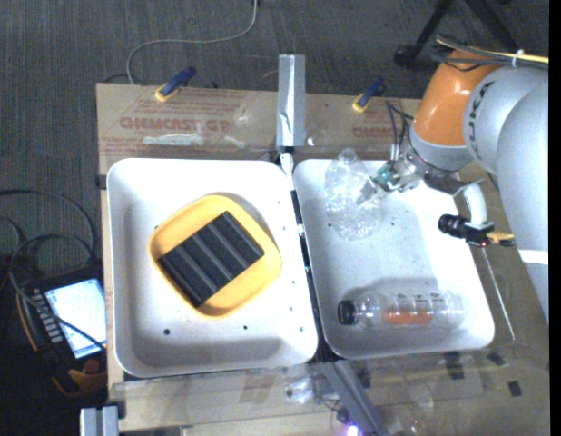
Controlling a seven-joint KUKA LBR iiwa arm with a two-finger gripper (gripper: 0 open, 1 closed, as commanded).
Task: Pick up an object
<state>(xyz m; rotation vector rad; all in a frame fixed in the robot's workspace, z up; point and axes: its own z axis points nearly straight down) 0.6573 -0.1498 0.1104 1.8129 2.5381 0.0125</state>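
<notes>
The arm is reaching in from the right, its gripper [389, 176] hanging over the back of the right bin [462, 271], right against a crumpled clear plastic bottle [351, 198]; whether it is gripping, I cannot tell. A second clear bottle [403, 309] with a dark cap is lying on its side near that bin's front wall, while a yellow tray with a black ribbed insert [215, 252] is sitting in the left bin [135, 243].

Crumpled clear bottle [351, 198] upright, right bin's far end, capped clear bottle [403, 310] lying near front
</notes>
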